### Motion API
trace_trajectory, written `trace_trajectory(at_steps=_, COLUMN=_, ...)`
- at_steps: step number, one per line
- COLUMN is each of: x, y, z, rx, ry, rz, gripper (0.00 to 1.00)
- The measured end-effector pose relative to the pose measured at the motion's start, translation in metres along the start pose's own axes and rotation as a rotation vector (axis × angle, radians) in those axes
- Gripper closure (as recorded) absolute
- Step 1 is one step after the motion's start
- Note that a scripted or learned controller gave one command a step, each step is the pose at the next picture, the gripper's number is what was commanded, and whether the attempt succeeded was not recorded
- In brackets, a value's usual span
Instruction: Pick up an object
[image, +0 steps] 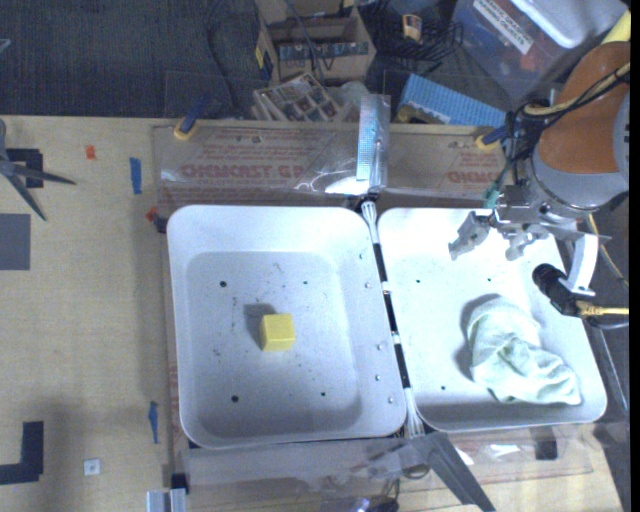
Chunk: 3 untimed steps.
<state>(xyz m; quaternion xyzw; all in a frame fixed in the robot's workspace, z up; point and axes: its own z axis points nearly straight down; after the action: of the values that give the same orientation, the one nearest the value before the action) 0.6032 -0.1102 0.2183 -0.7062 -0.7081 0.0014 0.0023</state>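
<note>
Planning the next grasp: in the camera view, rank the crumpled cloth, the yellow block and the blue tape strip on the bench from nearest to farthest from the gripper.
1. Crumpled cloth, right bin, just below the gripper.
2. Yellow block, left bin.
3. Blue tape strip, bench, far left.

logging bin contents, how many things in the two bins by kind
small yellow block, in the left white bin: 1
crumpled pale green-white cloth, in the right white bin: 1
total: 2
</note>
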Motion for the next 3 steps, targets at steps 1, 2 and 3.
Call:
trace_trajectory(at_steps=1, x=-0.036, y=-0.01, z=-0.032, rx=-0.006, ry=-0.003, rz=-0.289, gripper=0.0)
trace_trajectory(at_steps=2, x=-0.039, y=-0.01, z=-0.041, rx=-0.006, ry=-0.003, rz=-0.284, gripper=1.0)
trace_trajectory(at_steps=3, x=-0.094, y=-0.038, z=0.033, rx=-0.003, ry=-0.002, rz=-0.435, gripper=1.0)
